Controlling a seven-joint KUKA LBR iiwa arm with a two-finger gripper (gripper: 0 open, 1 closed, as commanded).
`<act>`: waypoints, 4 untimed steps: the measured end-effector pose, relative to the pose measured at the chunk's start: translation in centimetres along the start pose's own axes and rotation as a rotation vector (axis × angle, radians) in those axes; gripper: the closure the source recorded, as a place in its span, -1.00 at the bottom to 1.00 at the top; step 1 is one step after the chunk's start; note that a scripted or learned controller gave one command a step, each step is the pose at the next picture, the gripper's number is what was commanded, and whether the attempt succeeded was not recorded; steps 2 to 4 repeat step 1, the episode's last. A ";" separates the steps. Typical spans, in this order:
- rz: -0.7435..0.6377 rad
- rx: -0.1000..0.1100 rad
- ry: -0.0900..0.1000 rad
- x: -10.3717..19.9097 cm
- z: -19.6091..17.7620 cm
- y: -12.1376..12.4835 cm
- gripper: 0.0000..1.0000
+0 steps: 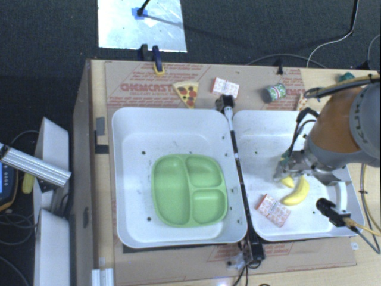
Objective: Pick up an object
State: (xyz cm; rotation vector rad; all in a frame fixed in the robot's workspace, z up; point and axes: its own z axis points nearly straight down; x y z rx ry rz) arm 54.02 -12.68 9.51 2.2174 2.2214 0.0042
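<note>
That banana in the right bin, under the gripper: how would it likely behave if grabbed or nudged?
The banana lies flat on the right bin floor, so it probably won't roll far; its curve may make it pivot when nudged. Its smooth, tapering skin could slip from the gripper. It looks rigid, likely keeping its shape.

Even overhead light, soft picture

The two white bins (178, 121) are bright, nearly washed out, with only faint shadows under their rims. The metal sheet (141, 16) at the top catches a pale glare against the dim, dark floor. Detail is soft and grainy throughout; small print on the cardboard (149, 82) blurs.
</note>
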 end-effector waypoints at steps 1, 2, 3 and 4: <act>-0.003 -0.001 0.001 5.9 -9.0 5.0 1.00; -0.003 -0.001 0.001 5.9 -9.0 5.0 1.00; -0.003 -0.001 0.001 5.9 -9.0 5.0 1.00; -0.003 -0.001 0.001 5.9 -9.0 5.0 1.00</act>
